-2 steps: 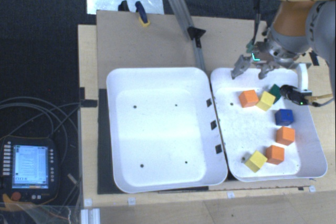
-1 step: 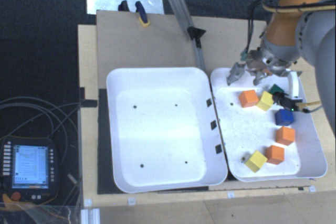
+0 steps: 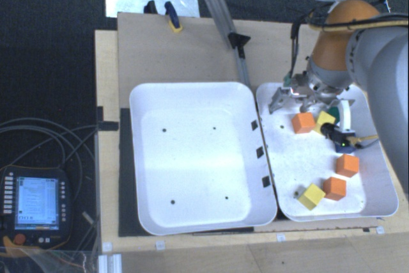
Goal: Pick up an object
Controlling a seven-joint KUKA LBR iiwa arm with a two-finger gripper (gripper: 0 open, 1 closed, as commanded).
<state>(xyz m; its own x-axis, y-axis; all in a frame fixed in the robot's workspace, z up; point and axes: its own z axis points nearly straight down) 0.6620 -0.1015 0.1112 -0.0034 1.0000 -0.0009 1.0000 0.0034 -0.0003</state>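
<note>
The right bin (image 3: 382,200) holds several small blocks. An orange block (image 3: 303,123) lies near its far end, with a yellow block (image 3: 325,118) just to its right and a bit of green (image 3: 335,112) behind that. My gripper (image 3: 297,103) hangs right above the far edge of the orange block, open, with nothing between its fingers. Two more orange blocks (image 3: 347,165) (image 3: 334,188) and a second yellow block (image 3: 312,195) lie toward the near end of the bin.
The left bin (image 3: 192,87) stands beside the right one, joined by black clips (image 3: 260,151) along the shared rim. A slanted grey pole (image 3: 217,3) crosses behind the bins. A teach pendant (image 3: 35,204) lies at the far left.
</note>
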